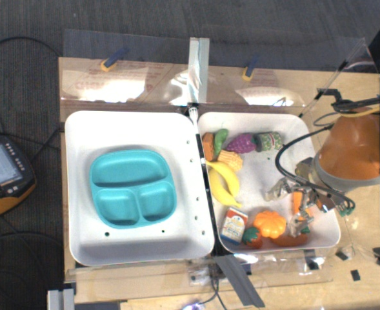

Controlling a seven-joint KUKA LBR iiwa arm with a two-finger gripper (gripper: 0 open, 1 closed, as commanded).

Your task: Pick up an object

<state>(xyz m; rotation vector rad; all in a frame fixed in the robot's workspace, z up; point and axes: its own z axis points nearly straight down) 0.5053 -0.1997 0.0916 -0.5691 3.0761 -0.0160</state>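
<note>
So the jaws (297,206) are down in the right-hand white bin (275,116), can't tell how they stand, with a small orange carrot-like piece (296,201) right at them and the plastic orange pumpkin (270,223) just beside, probably the likeliest targets since they're closest.

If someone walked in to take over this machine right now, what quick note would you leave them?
Gripper: low in the right bin, by its right wall; nothing seen between its fingers.
Things: toy banana, purple grapes, orange pumpkin and small carton, all lying in the right bin. Teal divided tray in the left bin.
Done: no pick visible.
Left: grasp and lift one object.
</note>
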